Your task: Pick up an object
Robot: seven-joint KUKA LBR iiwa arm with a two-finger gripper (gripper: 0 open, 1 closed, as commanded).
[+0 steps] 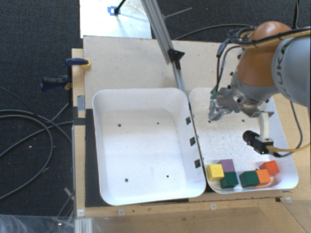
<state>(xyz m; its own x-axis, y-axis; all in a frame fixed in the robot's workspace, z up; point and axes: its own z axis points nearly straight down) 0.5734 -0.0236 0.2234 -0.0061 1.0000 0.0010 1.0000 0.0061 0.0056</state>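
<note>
Objects: six small blocks are seen clustered in the near corner of the right bin (286,178), each touching or just beside a neighbour.
Yellow block (215,171): placed at the cluster's end nearest the divider between the two bins.
Purple block (227,165): set just behind the yellow one.
Green blocks (229,180) and (249,178): placed along the right bin's near wall, side by side.
Orange block (263,176) and red block (270,167): found at the cluster's end farthest from the divider.
Gripper (216,111): held over the far part of the right bin, near the divider, well apart from the cluster; nothing is seen between its fingers, and whether they are spread or closed cannot be told.
Left bin (104,144): seated just beside the right bin.
Step in hand: the approach is judged to be under way; no object is grasped yet.
Next move: the gripper would need to be carried toward the right bin's near corner, lowered over one block, and closed on it; the tight packing is judged likely to hinder a clean grasp.
</note>
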